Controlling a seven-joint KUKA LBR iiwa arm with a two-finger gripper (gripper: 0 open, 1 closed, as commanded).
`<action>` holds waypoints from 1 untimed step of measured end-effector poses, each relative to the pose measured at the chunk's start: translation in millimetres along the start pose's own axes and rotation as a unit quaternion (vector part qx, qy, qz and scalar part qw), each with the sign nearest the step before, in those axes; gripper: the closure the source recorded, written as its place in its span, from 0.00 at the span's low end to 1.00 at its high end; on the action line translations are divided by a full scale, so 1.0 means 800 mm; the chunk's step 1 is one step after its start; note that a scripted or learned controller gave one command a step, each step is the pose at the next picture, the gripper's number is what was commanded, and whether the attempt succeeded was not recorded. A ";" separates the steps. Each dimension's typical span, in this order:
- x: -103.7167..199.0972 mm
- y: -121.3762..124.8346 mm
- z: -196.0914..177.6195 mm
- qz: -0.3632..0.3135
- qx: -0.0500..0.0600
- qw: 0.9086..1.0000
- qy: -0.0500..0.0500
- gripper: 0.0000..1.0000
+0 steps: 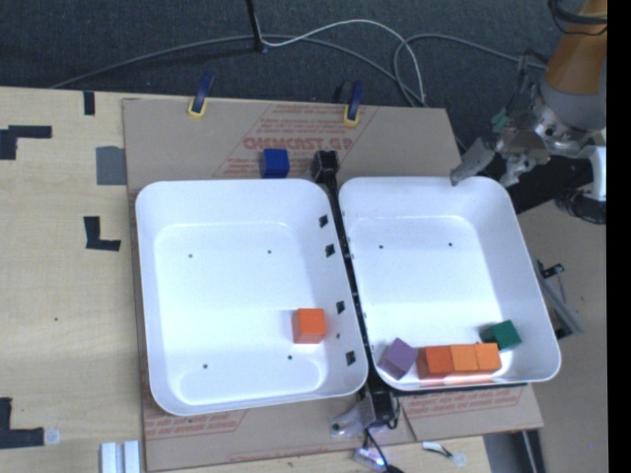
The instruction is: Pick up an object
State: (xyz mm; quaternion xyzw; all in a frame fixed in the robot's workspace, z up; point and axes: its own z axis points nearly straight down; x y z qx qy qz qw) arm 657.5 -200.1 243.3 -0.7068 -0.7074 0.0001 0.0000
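Gripper (490, 163) above right bin (513, 215) far-right corner, finger state: cannot tell. Nothing lifted. Remaining: descend, grasp (candidates: purple block (397, 358), orange block (310, 325)), raise.

- The two bins, the left bin (168, 264) and the right bin (513, 254), look like smooth white plastic with a slight sheen.
- The sheet (296, 136) under them looks like matt brown cardboard with red print.
- The bench top (59, 313) has a pale, wood-like matt finish.
- The orange block (310, 325) looks matt and smooth.
- The floor (118, 18) behind looks like dark, rough carpet.
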 end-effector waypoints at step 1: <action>0.000 0.000 0.000 0.000 0.000 1.000 0.000 0.00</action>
